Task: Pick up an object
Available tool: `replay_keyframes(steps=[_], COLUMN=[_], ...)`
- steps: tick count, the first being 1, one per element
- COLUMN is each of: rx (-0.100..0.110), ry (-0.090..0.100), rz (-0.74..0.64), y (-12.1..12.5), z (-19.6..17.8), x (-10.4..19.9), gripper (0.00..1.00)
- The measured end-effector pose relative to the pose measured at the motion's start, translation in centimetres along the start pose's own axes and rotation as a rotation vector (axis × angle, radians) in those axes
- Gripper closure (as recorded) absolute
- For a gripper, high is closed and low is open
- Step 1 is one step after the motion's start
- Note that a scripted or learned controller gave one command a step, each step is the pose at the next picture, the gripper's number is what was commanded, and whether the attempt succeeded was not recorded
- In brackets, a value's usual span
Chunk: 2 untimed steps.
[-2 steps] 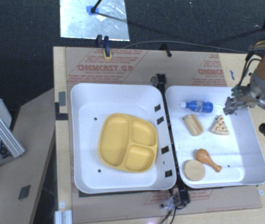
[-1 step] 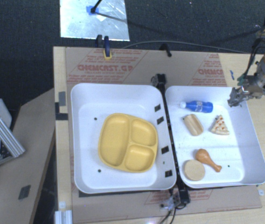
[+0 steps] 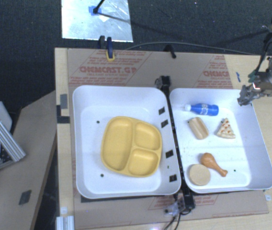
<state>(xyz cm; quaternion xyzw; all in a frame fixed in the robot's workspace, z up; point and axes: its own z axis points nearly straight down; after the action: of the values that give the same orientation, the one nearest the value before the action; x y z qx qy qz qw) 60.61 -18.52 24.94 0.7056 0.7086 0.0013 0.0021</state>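
The right bin [image 3: 258,143] holds a blue bottle with a white cap [image 3: 202,109], a tan bread roll [image 3: 198,128], a pizza slice [image 3: 226,129], a chicken drumstick [image 3: 213,164] and a round beige cracker [image 3: 199,174]. My gripper [image 3: 246,97] hangs at the bin's far right corner, above the rim, to the right of the bottle. It carries nothing that I can see.
The left bin [image 3: 85,128] holds a yellow divided plate [image 3: 131,146]. A black divider with clips [image 3: 170,138] runs between the bins. A cardboard sheet [image 3: 126,66] lies under both, and a metal plate [image 3: 96,13] sits at the back.
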Motion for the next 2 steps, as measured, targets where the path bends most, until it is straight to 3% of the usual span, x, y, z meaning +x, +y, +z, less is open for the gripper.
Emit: replay_keyframes(steps=[2], rx=[0.003], ry=[0.003], rz=[-0.005], y=[-3.2], z=[-1.1], x=[10.2], gripper=[1.0])
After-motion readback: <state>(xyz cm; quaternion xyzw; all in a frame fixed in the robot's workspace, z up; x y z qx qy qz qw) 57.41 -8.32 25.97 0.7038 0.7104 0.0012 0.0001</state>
